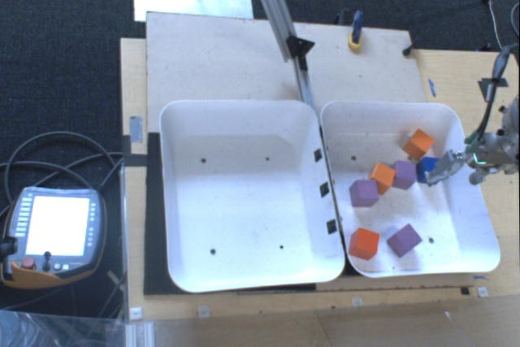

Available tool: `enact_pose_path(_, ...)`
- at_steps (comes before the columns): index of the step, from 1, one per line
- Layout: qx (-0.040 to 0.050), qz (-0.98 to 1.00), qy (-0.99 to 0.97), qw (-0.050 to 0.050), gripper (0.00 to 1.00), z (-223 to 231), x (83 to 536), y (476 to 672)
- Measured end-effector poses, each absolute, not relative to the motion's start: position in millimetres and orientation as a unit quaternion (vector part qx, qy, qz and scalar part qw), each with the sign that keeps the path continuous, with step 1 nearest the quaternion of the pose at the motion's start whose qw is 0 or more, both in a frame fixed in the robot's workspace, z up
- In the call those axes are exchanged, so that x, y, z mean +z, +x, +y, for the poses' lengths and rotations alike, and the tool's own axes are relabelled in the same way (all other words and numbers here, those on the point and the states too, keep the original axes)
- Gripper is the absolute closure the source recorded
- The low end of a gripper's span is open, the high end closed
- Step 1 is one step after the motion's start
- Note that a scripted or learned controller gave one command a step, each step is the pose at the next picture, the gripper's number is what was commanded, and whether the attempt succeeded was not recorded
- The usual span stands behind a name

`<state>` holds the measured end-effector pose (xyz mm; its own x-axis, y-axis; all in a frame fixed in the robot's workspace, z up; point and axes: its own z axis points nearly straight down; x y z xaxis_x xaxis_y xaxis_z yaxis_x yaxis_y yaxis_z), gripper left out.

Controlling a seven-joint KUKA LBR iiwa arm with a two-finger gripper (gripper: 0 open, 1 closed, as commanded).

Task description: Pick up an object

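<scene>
From here the gripper point(441, 169) reaches in at three o'clock over the right bin point(479, 256), its tips on a blue cube point(425, 167); I can't tell whether it actually grips. Just at nine o'clock of that cube sits a purple cube point(405, 174), touching an orange cube point(383, 173).

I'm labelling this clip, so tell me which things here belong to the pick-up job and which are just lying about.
Job:
pincer
blue cube, beside the pincer
orange cubes
purple cubes
right bin

Lying about:
left bin
teach pendant
yellow clamp
</scene>
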<state>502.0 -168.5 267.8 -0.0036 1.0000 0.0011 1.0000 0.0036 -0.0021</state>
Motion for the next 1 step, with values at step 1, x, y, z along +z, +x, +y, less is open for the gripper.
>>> enact_pose_path(1, -0.0006, -0.708, -0.706, -0.001, 0.00, -168.5, 269.4, 502.7)
